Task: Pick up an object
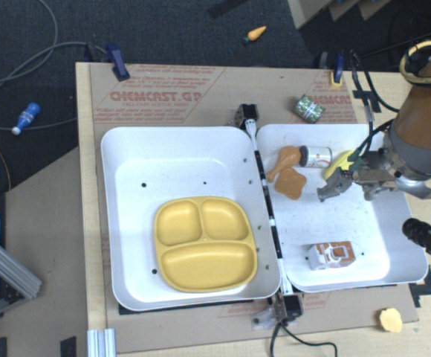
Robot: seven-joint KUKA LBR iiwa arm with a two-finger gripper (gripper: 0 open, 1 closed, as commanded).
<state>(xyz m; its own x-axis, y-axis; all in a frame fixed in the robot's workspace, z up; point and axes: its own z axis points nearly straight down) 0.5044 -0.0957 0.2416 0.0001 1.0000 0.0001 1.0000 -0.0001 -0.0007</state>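
Observation:
The right bin (394, 268) holds several small objects. At its upper left lie a brown bread-like piece (290, 185) and an orange-brown piece (284, 158), with a small pale bottle (318, 156) beside them. A yellow object (339, 162) lies just right of the bottle. An orange and white box (332, 255) rests near the bin's front. My gripper (333, 188) hangs over the middle of this bin, just below the yellow object and right of the brown piece. Nothing shows clearly in its grasp.
The left bin (126, 155) carries a yellow divided plate (204, 242). A green can (309, 108) sits on the bench behind the right bin, and a yellow lump (390, 319) lies at the bench's front right. Cables run along the right bin's far corner.

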